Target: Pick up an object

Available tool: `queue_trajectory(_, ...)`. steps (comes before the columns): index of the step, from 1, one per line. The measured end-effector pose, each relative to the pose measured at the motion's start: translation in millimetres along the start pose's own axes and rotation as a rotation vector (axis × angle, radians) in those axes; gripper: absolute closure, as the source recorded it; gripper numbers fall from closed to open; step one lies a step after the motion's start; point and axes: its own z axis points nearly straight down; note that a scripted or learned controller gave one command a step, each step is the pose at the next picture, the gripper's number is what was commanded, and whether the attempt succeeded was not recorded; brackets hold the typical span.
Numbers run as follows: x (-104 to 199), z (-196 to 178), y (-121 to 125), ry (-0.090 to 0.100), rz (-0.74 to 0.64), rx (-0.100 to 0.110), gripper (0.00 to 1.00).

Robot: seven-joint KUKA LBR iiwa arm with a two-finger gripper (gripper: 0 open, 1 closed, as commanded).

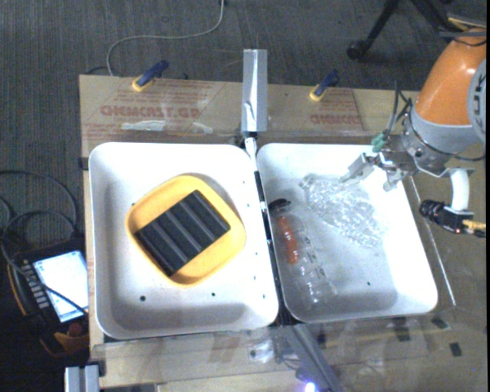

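Observation:
A yellow dish with a black ribbed insert [186, 229] lies tilted in the left bin [114, 166]. In the right bin [408, 288] a clear plastic bottle with an orange label and dark cap [296, 247] lies along the left wall, and a crumpled clear plastic piece [343, 207] sits in the middle. My gripper [376, 168] hangs over the right bin's back right part, just right of the clear plastic. Its fingers are spread apart with nothing between them.
A metal post [254, 96] stands at the back between the bins. Two blue-and-yellow clamps [150, 74] [324, 84] hold the board behind them. A tablet and cables [53, 280] lie on the floor at left.

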Motion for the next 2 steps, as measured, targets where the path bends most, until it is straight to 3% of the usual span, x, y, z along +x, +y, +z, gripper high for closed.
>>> queue_trajectory(1, -43, 105, 9, -0.001, -0.141, -0.015, 0.00)
queue_trajectory(2, -46, 75, -18, -0.003, -0.271, -0.001, 0.00)
